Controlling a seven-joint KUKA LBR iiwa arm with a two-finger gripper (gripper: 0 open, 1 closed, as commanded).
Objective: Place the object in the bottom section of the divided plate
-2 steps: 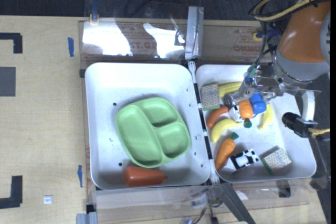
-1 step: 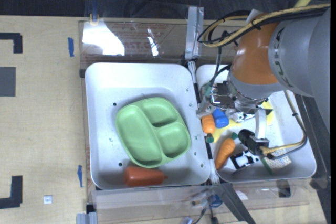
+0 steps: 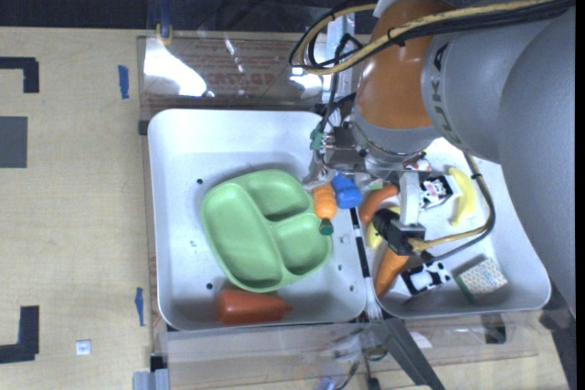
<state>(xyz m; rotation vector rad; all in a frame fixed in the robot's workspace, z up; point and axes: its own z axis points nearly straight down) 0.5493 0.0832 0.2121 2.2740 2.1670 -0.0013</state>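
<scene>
green divided plastic plate (image 3: 260,228) is seen lying in the left white shallow bin (image 3: 174,196), its three sections bare. a small orange toy piece with a green tip (image 3: 324,202) is seen touching the plate's right rim, and a small blue piece (image 3: 346,193) sits just beside it, right under the pincer (image 3: 336,169). whether either piece is gripped cannot be told, and the pincer's state cannot be told either, since the wrist hides it. a red-orange rounded toy (image 3: 251,306) is seen near the front wall of the left bin, just below the plate. in the right white bin (image 3: 530,279) an orange carrot-like toy (image 3: 391,265), a yellow banana-like toy (image 3: 464,196) and a small speckled block (image 3: 482,277) are seen. the grey arm with the orange band (image 3: 402,78) is stretched over the divide between the bins. no readable writing is made out on the wooden table (image 3: 73,224).
</scene>
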